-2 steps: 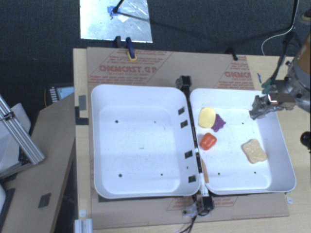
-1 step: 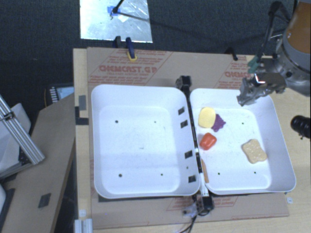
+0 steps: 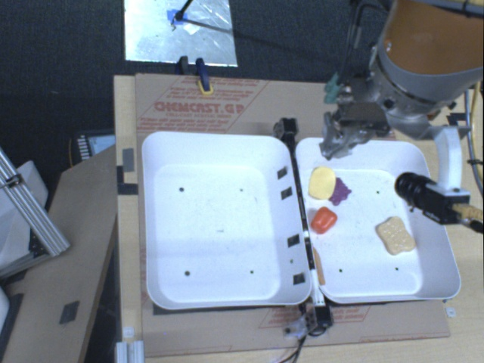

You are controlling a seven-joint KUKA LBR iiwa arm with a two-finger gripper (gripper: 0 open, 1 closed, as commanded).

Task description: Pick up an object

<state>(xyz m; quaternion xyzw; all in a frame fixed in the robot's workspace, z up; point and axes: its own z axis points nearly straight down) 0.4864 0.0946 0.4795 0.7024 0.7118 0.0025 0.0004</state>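
The tan biscuit (image 3: 395,236) lies untouched, while the tool (image 3: 333,149) hangs above the yellow piece (image 3: 322,182); its opening is unclear.

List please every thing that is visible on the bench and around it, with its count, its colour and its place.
Bins: 2, white, side by side on the bench; left bin, right bin.
Yellow object: 1, yellow, right bin, near its left wall.
Purple object: 1, purple, right bin, touching the yellow object on its right side.
Red object: 1, red-orange, right bin, below the yellow one.
Tan object: 1, beige, right bin, toward its right side.
Cardboard sheet: 1, brown with red print, under the bins.
Shiny plate: 1, silver, behind the bench.
Arm: 1, grey with orange band, from the right.
Gripper: 1, grey, over the right bin's far edge.
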